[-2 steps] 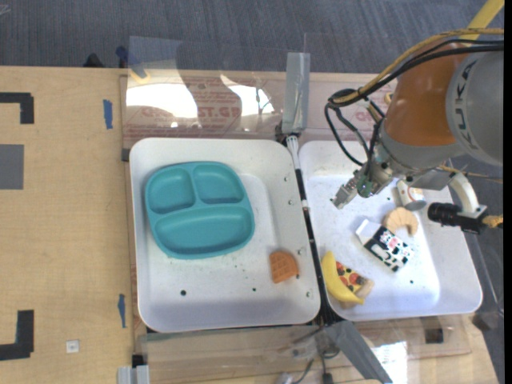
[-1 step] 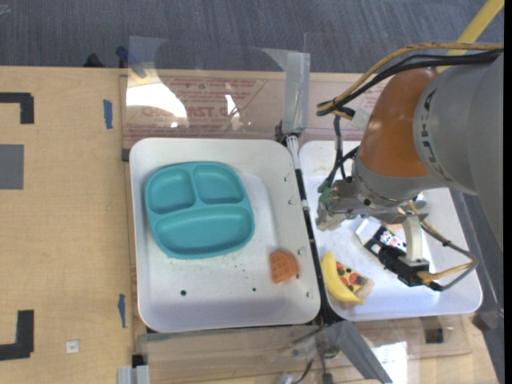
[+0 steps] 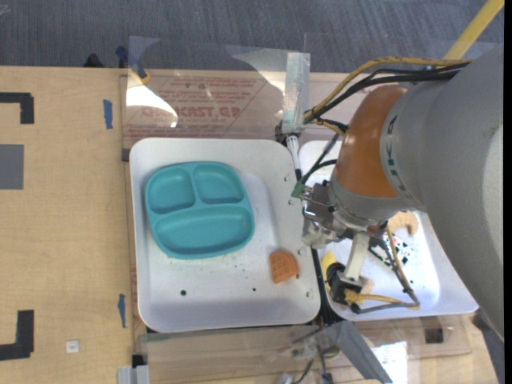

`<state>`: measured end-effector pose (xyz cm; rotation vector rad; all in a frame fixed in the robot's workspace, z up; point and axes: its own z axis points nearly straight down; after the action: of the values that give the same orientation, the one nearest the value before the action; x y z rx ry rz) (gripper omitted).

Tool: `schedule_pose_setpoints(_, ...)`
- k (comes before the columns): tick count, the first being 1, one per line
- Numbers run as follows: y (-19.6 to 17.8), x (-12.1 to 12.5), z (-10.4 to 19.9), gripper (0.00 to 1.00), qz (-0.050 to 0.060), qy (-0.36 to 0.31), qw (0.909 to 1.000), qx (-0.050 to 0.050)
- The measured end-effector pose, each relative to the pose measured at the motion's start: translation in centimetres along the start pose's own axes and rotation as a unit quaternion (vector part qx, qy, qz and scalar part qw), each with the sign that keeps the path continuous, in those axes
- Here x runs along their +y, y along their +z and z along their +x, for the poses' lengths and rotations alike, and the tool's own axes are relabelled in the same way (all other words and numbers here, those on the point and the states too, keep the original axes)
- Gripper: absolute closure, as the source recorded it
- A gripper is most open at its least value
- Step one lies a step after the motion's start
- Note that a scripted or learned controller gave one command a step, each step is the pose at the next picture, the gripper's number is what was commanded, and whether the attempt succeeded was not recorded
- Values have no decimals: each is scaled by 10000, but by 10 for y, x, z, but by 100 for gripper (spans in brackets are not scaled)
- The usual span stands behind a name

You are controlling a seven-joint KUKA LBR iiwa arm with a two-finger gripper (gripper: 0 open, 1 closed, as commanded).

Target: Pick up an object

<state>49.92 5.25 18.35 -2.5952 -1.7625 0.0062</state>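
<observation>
From my console the claw (image 3: 334, 232) hangs low over the right bin (image 3: 436, 285), close to the wall between the bins. The wrist hides it, so I cannot tell whether it is wide or narrow. The easiest target, I judge, is the orange lump (image 3: 282, 266) just across that wall, to the view's left of the claw. It lies loose on the left bin (image 3: 160, 296) floor, clear of the teal plate (image 3: 199, 209) beyond it. A pale scrap (image 3: 405, 224) lies on the claw's other side.

Grey carpet floor (image 3: 240, 6) beyond a pale wooden bench (image 3: 64, 214), black tape marks (image 3: 18, 106), blue tape strips (image 3: 107, 114)
</observation>
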Motion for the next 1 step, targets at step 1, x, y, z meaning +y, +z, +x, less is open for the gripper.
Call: schedule_pose_setpoints(1, 16, -41, 46, 100, -1, 2432, 9700, 1)
